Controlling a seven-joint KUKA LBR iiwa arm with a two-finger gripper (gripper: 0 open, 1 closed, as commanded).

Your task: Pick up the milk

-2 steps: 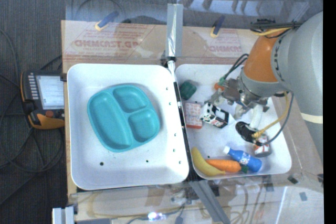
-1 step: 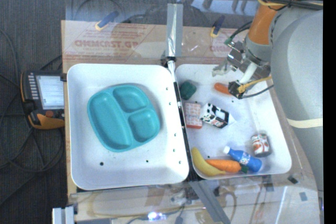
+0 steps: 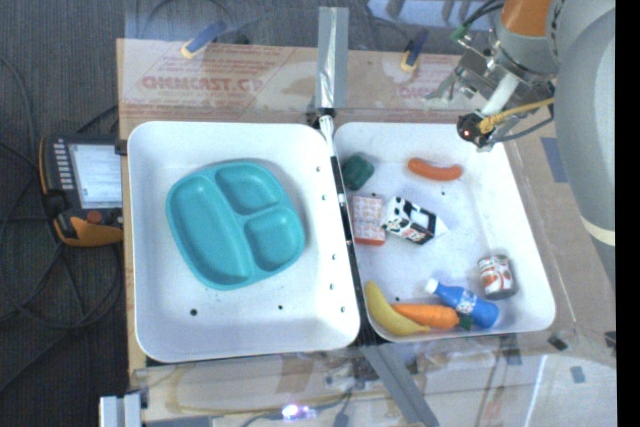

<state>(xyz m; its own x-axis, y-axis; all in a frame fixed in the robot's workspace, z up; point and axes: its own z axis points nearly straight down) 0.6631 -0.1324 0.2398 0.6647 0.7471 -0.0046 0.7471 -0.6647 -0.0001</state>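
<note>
While the small black-and-white cow-patterned milk carton is lying untouched at the centre of the right white bin, beside 1 pink card pack, the gripper is hovering above the far right rim, holding nothing visible; its opening cannot be told. The pick is not yet begun.

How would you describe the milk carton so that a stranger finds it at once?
Look in the right bin, near its middle. The milk carton lies on its side beside a pink-and-white packet. Its black-and-white cow patches set it apart from everything around it.
</note>
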